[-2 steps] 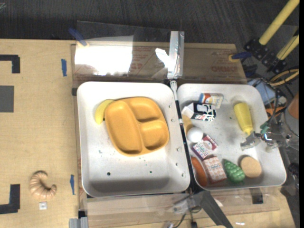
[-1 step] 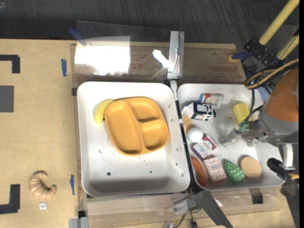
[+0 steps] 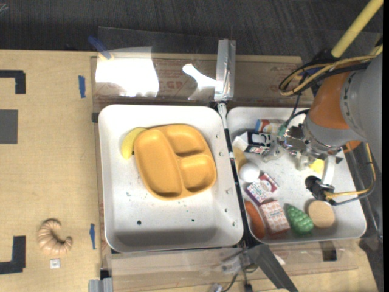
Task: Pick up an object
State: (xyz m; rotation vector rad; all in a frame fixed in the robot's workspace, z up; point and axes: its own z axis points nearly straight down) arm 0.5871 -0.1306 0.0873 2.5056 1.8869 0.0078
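Observation:
My gripper [image 3: 290, 147] hangs low over the upper middle of the right bin [image 3: 355, 181], below the grey wrist and orange band. Just left of it lie a black-and-white carton [image 3: 258, 140] and a small can [image 3: 262, 126]. A yellow block [image 3: 316, 165] sits right of it. Lower in the bin are a white ball [image 3: 249, 173], two pink packets [image 3: 261, 189] [image 3: 274, 216], a green bumpy piece [image 3: 299, 219], a tan round bun [image 3: 321, 214] and an orange-red piece [image 3: 254, 219]. Nothing can be seen between the fingers.
The left bin [image 3: 115, 181] holds an orange divided plate [image 3: 175, 160] with a yellow banana [image 3: 128, 141] tucked under its left edge. A toy croissant [image 3: 55, 237] lies on the bench at the far left. A metal divider [image 3: 224, 72] stands behind the bins.

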